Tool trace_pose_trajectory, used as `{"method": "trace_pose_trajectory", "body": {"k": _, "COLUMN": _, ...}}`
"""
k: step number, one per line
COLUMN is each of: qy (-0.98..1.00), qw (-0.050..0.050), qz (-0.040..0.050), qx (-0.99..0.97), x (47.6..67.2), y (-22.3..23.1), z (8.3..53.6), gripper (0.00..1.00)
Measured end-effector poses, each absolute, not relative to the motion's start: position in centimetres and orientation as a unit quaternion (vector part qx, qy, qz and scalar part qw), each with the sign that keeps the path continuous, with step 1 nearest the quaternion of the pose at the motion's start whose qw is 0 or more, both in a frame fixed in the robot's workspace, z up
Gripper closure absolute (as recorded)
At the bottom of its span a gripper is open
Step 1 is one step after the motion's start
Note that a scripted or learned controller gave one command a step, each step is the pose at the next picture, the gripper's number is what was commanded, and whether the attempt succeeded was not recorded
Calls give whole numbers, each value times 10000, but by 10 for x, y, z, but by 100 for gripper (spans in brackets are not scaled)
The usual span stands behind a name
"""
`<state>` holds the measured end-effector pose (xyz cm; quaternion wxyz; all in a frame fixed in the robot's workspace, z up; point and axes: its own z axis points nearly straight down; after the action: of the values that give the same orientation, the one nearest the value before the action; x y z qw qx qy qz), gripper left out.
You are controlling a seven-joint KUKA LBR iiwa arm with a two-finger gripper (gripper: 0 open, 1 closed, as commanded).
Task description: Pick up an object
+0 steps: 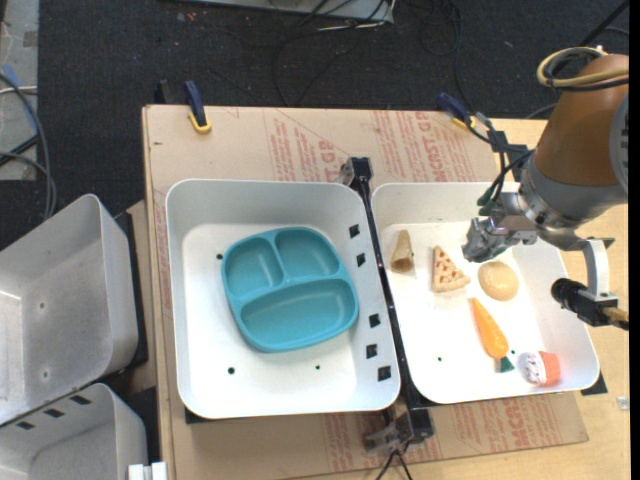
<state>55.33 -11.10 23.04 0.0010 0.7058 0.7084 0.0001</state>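
Toy foods lie spread in the right bin (pixel 575 363): cone (pixel 401 250), pizza slice (pixel 447 269), bun (pixel 498 281), carrot (pixel 489 329). Claw (pixel 485 239) hangs above the bun near the far edge, seemingly choosing; whether it is clenched cannot be told. Left bin (pixel 190 268) holds a blue plate (pixel 289 288).

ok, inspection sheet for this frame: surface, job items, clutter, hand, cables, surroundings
Surface: cardboard-topped bench bearing left bin and right bin, side by side.
Job's things: right bin holds an ice-cream cone toy, pizza slice, beige bun, carrot, small red-and-white item.
Clutter: teal divided plate in the left bin.
Hand: hand hangs over the right bin near the bun; nothing seen held.
Cables: loose cables on the dark floor behind the bench.
Surroundings: spare white bins at left; clamps on the bench edge.
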Motion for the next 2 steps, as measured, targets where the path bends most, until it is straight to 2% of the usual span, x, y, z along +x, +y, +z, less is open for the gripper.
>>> {"method": "trace_pose_trajectory", "body": {"k": 2, "qy": 7101, "qw": -13, "qz": -3, "qx": 7041, "x": 580, "y": -5, "z": 214, "gripper": 100}}
